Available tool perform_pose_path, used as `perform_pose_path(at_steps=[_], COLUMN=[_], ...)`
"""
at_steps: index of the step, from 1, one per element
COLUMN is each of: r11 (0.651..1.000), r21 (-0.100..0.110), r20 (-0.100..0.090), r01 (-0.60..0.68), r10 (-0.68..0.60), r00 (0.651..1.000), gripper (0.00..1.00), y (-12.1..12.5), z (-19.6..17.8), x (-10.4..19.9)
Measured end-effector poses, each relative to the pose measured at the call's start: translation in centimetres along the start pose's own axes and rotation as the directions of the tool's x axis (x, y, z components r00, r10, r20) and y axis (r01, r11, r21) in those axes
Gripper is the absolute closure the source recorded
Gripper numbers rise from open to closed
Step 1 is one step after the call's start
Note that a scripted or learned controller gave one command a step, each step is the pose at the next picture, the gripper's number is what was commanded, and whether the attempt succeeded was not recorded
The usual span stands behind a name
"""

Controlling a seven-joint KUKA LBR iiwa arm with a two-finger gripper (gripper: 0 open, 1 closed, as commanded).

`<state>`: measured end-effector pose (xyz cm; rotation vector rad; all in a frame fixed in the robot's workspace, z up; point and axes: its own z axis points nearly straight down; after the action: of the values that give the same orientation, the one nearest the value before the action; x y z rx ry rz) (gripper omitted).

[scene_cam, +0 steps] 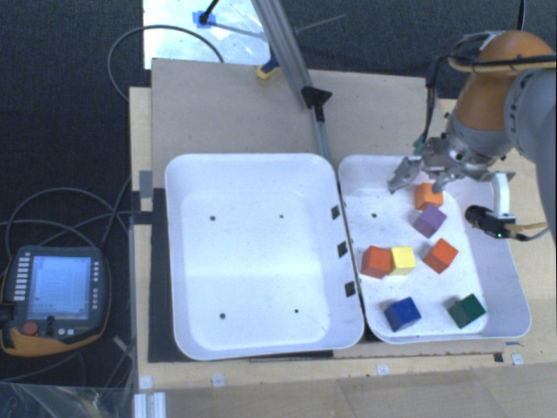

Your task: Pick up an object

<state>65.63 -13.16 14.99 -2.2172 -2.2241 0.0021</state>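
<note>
My gripper (424, 179) hangs open over the far part of the right bin (372, 200), its two fingers spread apart. An orange block (428, 197) sits on the bin floor just in front of and below the fingertips, not gripped. A purple block (429, 221) lies right next to it on the near side. Further forward are an orange-red block (440, 256), a red-orange block (376, 261) touching a yellow block (403, 259), a blue block (402, 313) and a green block (467, 310).
The left bin (252, 233) sits beside the right one, with a raised rim and black clips (341, 249) between them. A slanted metal pole (291, 50) crosses the back of the bench. A teach pendant (54, 299) lies on the floor at left.
</note>
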Motion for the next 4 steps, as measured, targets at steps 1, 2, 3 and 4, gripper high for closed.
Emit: perform_pose_path(at_steps=[1,2,3,4], r11=[1.000,1.000,1.000,1.000], r21=[-0.007,-0.010,-0.005,-0.002], r20=[0.001,0.001,0.001,-0.001], r01=[0.002,0.002,0.002,0.005], r10=[-0.002,-0.002,-0.002,-0.005], r00=[1.000,1.000,1.000,1.000], gripper=[1.00,1.00,1.00,1.00], y=[0.2,1.1,1.2,-1.3], z=[-1.4,-6.2,-6.5,-7.1], x=[-0.1,0.1,0.1,3.8])
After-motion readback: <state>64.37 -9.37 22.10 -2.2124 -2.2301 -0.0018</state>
